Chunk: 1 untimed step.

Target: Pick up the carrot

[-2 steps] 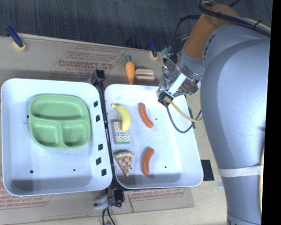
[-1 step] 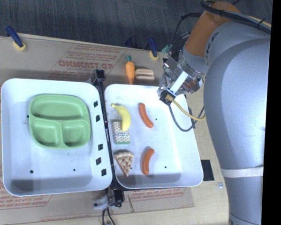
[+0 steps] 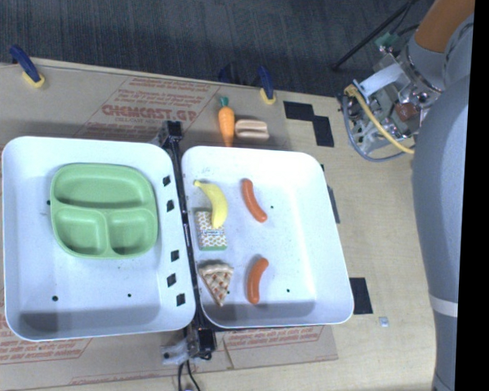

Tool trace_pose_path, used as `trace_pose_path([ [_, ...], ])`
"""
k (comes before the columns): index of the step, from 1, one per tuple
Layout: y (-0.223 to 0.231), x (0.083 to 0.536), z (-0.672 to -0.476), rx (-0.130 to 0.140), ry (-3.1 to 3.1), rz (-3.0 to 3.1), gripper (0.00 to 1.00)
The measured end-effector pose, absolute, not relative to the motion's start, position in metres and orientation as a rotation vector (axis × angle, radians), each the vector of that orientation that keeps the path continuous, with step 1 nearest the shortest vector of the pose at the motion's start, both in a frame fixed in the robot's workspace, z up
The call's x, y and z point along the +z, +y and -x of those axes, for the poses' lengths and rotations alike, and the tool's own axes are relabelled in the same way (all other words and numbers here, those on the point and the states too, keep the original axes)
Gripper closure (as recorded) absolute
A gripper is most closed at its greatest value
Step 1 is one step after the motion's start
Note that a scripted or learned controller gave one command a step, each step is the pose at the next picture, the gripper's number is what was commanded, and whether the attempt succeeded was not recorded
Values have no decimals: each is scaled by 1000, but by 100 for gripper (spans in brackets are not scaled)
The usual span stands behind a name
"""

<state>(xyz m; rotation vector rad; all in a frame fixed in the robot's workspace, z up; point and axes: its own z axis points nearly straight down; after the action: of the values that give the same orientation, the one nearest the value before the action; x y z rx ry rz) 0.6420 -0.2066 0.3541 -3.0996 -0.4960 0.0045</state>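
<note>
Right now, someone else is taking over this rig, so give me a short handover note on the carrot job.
Hand: up at the bench's far right corner, outside both bins, nothing seen in it; finger state unclear.
Small orange carrot with a green top: on the cardboard behind the right white bin, beside a hot dog bun toy.
In that bin: yellow banana, two red-orange sausages, a pizza slice, a small green-and-white packet.
Done: nothing, carrot not picked.
Left: reach, grasp, lift.

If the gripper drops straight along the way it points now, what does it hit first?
Probably bare bench top. The gripper hangs right of the right bin, well off the carrot, which lies behind the bins. Depth is unclear from this slant.
</note>
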Motion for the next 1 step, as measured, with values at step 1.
trace_pose_path([
  [1, -137, 253, -615, 12, -337, 3118, 100],
])
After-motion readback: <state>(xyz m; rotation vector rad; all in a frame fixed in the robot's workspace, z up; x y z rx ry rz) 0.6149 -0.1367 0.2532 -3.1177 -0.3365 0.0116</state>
